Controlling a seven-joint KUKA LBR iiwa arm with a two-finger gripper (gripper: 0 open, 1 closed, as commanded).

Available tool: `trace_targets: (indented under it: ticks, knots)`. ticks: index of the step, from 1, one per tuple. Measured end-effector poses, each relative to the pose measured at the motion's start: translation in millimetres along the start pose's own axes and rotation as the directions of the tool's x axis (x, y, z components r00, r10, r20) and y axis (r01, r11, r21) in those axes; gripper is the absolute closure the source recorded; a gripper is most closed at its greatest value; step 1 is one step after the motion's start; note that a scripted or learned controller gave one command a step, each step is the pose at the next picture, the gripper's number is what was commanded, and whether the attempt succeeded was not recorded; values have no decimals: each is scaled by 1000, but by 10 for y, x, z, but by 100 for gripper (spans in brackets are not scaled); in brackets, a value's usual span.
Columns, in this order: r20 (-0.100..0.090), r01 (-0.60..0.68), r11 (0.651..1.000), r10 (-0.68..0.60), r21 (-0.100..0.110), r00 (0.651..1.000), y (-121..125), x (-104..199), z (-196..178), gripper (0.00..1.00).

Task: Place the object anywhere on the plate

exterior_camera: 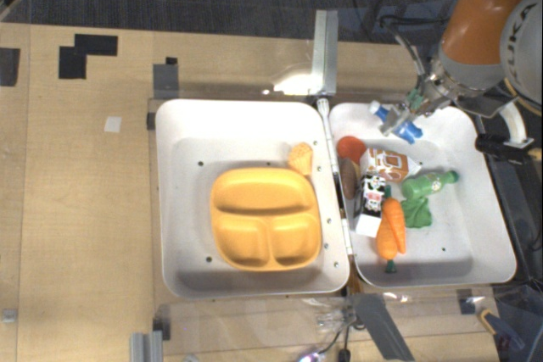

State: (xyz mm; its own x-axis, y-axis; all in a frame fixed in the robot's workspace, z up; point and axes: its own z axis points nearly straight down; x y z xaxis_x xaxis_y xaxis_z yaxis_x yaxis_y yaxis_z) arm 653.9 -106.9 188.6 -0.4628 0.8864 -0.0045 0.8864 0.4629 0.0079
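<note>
the plate (pixel 265 216), yellow and divided into three compartments, is seen lying flat in the left bin (pixel 182 182), toward that bin's middle and near edge. a small pale orange item (pixel 300 157) is noted just beyond the plate's far right corner, touching or almost touching its rim, against the bin's right wall. the right bin (pixel 484 225) is found beside the plate's bin, across the divider. within it, nearest the plate, a red item (pixel 351 148) and a dark brown item (pixel 349 178) are recorded; further from the plate lie a printed carton (pixel 386 165), a carrot (pixel 390 229) and a green item (pixel 422 192), all crowded together. the gripper (pixel 397 121) is observed over the far part of the right bin, well apart from the plate, with a blue object (pixel 410 131) at its tip. whether the fingers are open or closed on that blue object cannot be told.
</note>
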Motion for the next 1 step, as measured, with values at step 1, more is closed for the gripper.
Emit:
trace_targets:
  ticks: [1]
  knots:
    - [-2, -22, 1000, 22, 1, 1000, 654, 901, -128, 100]
